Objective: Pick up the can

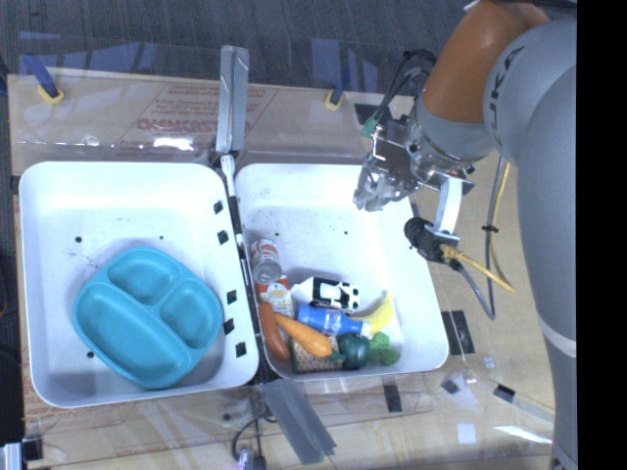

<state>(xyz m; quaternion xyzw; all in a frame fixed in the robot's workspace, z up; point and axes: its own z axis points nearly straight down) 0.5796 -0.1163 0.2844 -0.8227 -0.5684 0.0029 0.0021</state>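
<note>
The can point(265, 260) lies by the left wall of the right bin point(431, 292), well below and left of the gripper point(372, 196), atop a heap with a carrot point(304, 336) and banana point(377, 311). The gripper hangs above the bin's upper part; whether it is apart or together cannot be told. Further left, a blue tray point(147, 316) fills the left bin point(49, 194).

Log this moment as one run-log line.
claw: above right bin far end, holding nothing visible | can: in right bin by divider, untouched | tray: left bin

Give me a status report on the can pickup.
Gripper above right bin's far edge. Can by left wall, untouched. Carrot and clutter beside it.
</note>
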